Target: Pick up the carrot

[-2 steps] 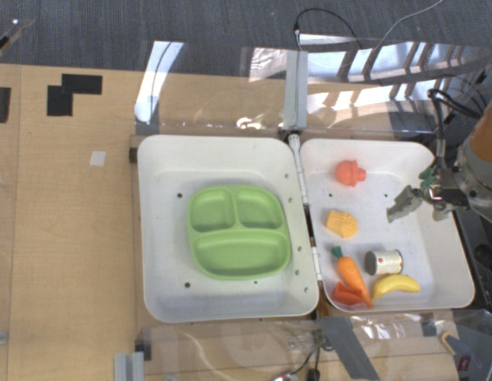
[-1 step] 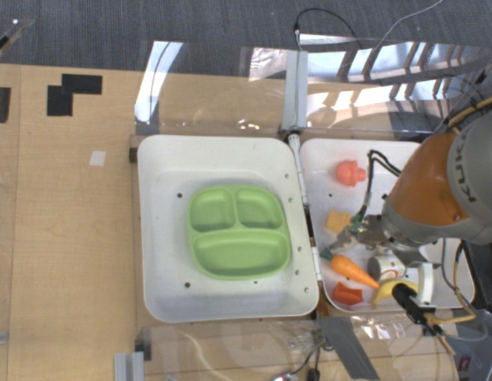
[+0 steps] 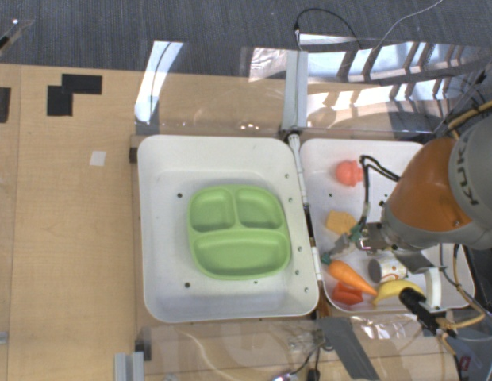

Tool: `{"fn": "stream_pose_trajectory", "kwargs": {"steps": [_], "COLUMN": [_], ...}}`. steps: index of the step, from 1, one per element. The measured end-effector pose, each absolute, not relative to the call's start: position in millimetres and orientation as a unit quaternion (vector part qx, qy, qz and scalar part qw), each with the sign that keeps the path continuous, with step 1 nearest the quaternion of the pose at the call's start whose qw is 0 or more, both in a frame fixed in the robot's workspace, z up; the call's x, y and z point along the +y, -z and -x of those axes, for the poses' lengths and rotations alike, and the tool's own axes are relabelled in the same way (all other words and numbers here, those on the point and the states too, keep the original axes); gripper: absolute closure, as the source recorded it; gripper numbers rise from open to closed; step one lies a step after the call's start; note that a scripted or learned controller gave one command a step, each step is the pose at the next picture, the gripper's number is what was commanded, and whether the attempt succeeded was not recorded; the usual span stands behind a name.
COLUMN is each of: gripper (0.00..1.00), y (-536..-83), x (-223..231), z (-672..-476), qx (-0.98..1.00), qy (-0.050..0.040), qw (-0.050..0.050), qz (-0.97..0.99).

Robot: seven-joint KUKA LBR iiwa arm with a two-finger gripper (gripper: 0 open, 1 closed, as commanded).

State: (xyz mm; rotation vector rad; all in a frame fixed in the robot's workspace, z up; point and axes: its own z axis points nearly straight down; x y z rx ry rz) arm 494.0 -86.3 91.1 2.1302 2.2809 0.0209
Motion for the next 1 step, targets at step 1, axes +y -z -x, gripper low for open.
{"fn": "stream_pose_trajectory", "kwargs": {"steps": [1], "gripper": [0.00], "y": [-91.1], "x": [-87.7], "z": [-494.1], "qx": [0.769], "qy": [-0.0066], "qw": [0.010], "qz": [-0.640]}}
